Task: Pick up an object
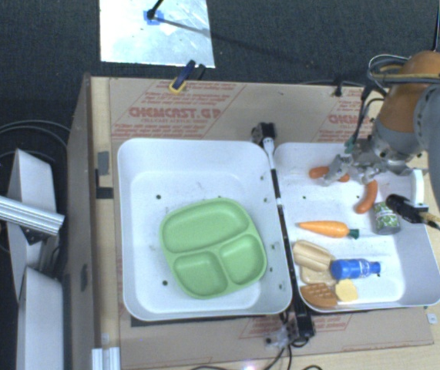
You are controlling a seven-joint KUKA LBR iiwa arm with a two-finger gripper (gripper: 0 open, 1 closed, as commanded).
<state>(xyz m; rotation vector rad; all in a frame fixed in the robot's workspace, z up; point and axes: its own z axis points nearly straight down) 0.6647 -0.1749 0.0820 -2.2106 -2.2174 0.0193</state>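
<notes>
My gripper (341,168) reaches down into the back of the right bin (420,284), below the grey wrist and orange band (429,64). It hangs right over a small orange piece (319,173), which pokes out on its left side. I cannot tell whether it touches that piece. A reddish sausage (367,196) lies just to its right. Nearer the front are a carrot (324,227), a small green-grey can (386,220), a blue bottle (354,268), a bread roll (312,253), a brown cookie (319,294) and a yellow piece (347,290).
The left bin (139,206) holds a green divided plate (213,247). A ridge (279,206) separates the two bins. A black part (404,206) juts over the right bin's right side. Cables and white boxes (31,206) sit left of the bench.
</notes>
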